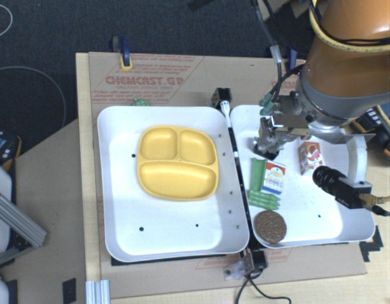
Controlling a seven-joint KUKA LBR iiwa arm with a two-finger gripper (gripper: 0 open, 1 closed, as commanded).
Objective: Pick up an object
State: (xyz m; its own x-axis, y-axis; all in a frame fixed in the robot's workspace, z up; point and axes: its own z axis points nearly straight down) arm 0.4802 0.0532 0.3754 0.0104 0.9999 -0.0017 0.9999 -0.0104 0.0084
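hovering beside the green packet (262, 185) in the right bin (321, 230), your claw (268, 145) looks poised to grab; you cannot tell its grip.

Two white bins stand on one bench (150, 81): the left bin (109, 170) and the right bin (321, 230). The left bin holds one thing, a yellow divided plate (178, 162) with three compartments. The right bin holds four loose things: one brown round disc (270, 226), one green packet (257, 173) as far as can be told, one small white-and-blue packet (274, 177) and one small red-and-white packet (309, 156). There is one blue clamp (125, 50) and one arm (350, 56).
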